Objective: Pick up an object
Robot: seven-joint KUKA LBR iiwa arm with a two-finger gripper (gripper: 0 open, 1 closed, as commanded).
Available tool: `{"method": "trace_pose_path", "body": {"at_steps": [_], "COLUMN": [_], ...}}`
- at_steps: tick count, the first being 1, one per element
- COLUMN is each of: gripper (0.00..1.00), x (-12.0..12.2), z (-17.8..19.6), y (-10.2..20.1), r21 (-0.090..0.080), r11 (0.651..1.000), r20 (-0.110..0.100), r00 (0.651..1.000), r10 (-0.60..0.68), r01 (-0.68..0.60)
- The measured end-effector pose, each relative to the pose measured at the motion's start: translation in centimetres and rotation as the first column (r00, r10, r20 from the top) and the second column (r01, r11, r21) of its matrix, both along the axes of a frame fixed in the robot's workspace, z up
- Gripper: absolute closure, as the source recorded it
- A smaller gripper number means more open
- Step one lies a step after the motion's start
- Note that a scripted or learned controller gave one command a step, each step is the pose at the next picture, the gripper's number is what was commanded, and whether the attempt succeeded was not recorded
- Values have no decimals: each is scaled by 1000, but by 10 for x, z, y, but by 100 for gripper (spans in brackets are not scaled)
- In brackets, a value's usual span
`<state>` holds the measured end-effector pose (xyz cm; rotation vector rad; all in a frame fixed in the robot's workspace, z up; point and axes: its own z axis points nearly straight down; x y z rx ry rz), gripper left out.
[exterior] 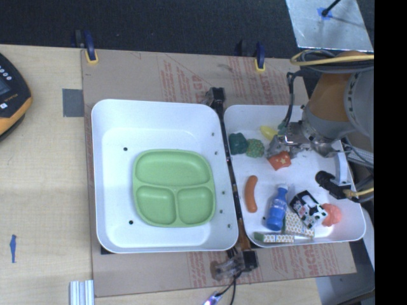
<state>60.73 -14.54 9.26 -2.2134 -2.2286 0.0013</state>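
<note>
The gripper (pixel 283 146) is down in the right bin (pixel 356 234), just above a small red toy (pixel 280 161). I cannot tell its state. Nothing looks picked up yet; lifting is left.

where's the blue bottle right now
The blue bottle lies in the right bin, toward its near edge, between the orange sausage on its left and the black-and-white toy on its right.

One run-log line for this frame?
arm: over right white bin | claw: above small orange-red block | grasp: unconfirmed | green divided plate: left bin
</note>
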Motion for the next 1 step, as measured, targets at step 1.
{"method": "trace_pose_path", "body": {"at_steps": [1], "gripper": [100], "x": [5], "z": [148], "y": [83], "r21": [0], "r11": [1000], "r20": [1], "r00": [1000], "r10": [-1], "r01": [1]}}
